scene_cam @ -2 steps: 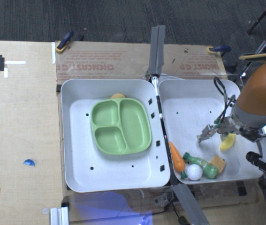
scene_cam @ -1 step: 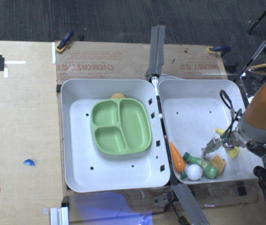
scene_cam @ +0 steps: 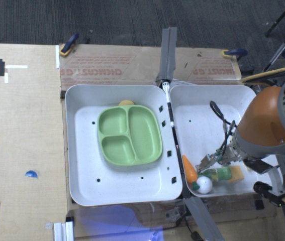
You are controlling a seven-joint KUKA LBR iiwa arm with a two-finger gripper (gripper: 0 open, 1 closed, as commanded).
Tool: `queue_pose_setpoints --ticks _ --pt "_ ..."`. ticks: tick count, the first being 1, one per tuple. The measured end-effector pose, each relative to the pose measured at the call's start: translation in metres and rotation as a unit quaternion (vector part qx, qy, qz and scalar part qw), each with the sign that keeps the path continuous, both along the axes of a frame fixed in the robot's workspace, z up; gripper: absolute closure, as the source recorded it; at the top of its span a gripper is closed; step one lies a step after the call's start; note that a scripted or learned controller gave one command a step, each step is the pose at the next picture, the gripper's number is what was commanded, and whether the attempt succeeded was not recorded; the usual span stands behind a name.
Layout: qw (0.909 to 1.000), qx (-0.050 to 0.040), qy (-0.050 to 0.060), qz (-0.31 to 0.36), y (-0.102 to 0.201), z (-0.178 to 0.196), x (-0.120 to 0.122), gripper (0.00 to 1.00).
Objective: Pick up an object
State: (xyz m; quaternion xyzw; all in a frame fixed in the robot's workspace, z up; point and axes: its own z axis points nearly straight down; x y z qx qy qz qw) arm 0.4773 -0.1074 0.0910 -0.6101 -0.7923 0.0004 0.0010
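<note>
Item 1: left shallow white plastic bin [scene_cam: 82, 149]. It holds a pale green three-compartment plastic plate [scene_cam: 130, 134], lying flat near the bin's middle and slightly toward its far edge. A small yellow-orange object [scene_cam: 126, 103] peeks out at the plate's far rim; most of it is hidden and I cannot tell what it is.

Item 2: right shallow white plastic bin [scene_cam: 197, 114]. Its contents are gathered in the near left corner: an orange carrot-shaped toy [scene_cam: 189, 168] lying along the left wall, a small white ball [scene_cam: 203, 185] just beside the carrot's near end, a green bottle-shaped object [scene_cam: 220, 174] lying on its side next to the ball, and a tan block [scene_cam: 236, 172] touching the green object's right end. These are the candidates for picking up, and all rest on the bin floor.

Item 3: my gripper [scene_cam: 213, 159]. It hangs low over that near left corner, just above the green object and close to the carrot. Its metal parts are small and tangled in view, so I cannot tell how it is set, and I see nothing lifted.

Item 4: my arm's orange band [scene_cam: 265, 117], over the right bin's right side.

Item 5: a black cable [scene_cam: 218, 112], curving over the right bin's floor.
</note>
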Motion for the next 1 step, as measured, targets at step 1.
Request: queue_pose_setpoints --ticks 1 --pt "1.0000 -0.0002 -0.001 -0.002 -0.0009 0.0085 0.0007 1.00"
